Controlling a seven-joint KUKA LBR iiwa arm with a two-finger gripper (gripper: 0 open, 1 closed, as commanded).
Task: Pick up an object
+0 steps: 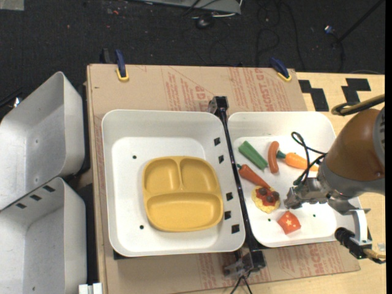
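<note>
Toy food items lie in the right bin (318, 124); left bin (116, 164) holds a yellow divided plate (182, 193). End effector (298, 196) hovers at the pizza slice's (266, 198) three o'clock, red cube (289, 223) at its six; finger state cannot be told.

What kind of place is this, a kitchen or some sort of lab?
Most likely a robot lab, not a kitchen: the arm works over two white bins on a cardboard-topped bench, the food looks like toys, and cables trail over the dark floor.
</note>
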